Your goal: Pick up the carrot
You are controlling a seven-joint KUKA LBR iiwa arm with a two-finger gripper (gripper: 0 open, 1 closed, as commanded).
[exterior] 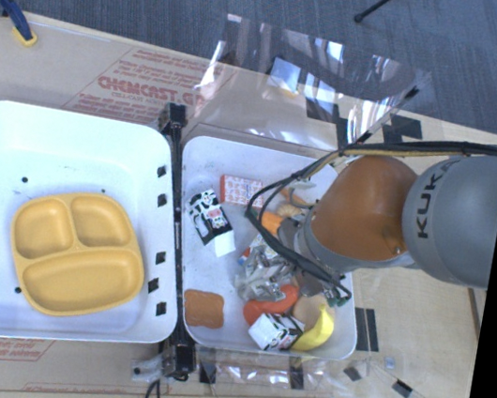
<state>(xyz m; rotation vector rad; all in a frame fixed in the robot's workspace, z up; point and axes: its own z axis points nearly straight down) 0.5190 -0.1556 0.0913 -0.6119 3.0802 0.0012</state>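
Metal two-finger hand [260, 276] low in right white bin [188, 230], aperture and grip not discernible amid clutter; orange-red carrot [270, 304] just below and touching it, yellow banana [318, 331] further lower-right of hand.

The arm [370, 210] covers much of the right bin [201, 152] and hides most of the carrot [270, 222]. The gripper [263, 277] blurs into clutter; its grasp is unreadable.

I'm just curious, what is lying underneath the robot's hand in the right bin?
Under the hand lie an orange-red piece, a banana and a small black-and-white carton. The arm covers whatever lies farther back in the right bin.
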